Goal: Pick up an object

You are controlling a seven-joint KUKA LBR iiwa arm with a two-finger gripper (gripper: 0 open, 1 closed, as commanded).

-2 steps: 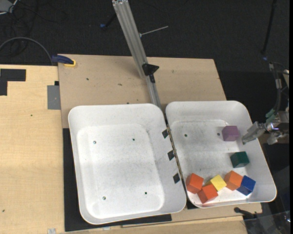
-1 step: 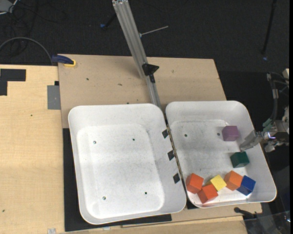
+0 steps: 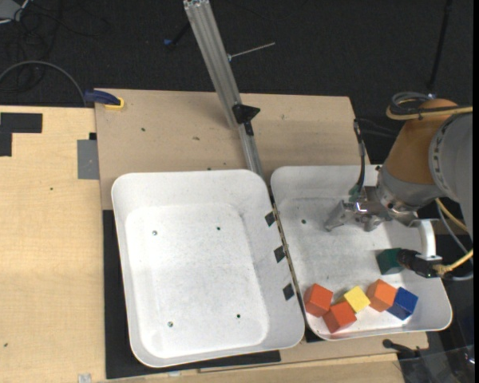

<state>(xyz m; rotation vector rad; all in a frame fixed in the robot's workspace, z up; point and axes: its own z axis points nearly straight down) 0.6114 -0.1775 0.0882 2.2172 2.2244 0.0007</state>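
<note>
White plastic forms both shallow bins, and the left bin (image 3: 195,262) carries no blocks, while the right bin (image 3: 319,190) holds all of them. Next in size comes the grey arm (image 3: 431,166) with its orange band, reaching in from the right and hanging over the upper middle of the right bin. Its gripper (image 3: 345,214) points leftward and down, with nothing seen between the fingers; whether they stand wide or narrow cannot be told from this slant. The step in hand looks like the approach, before any grasp: the gripper sits well apart from the blocks. These crowd the bin's near corner: an orange block (image 3: 318,298), a red block (image 3: 340,316), a yellow block (image 3: 357,299), a second orange block (image 3: 382,294) and a blue block (image 3: 403,303), packed touching or nearly so. A dark green block (image 3: 389,259) lies alone near the right wall. The next move likely calls for travelling toward one block, and the lone green one offers clearer room for fingers than the cluster.
</note>
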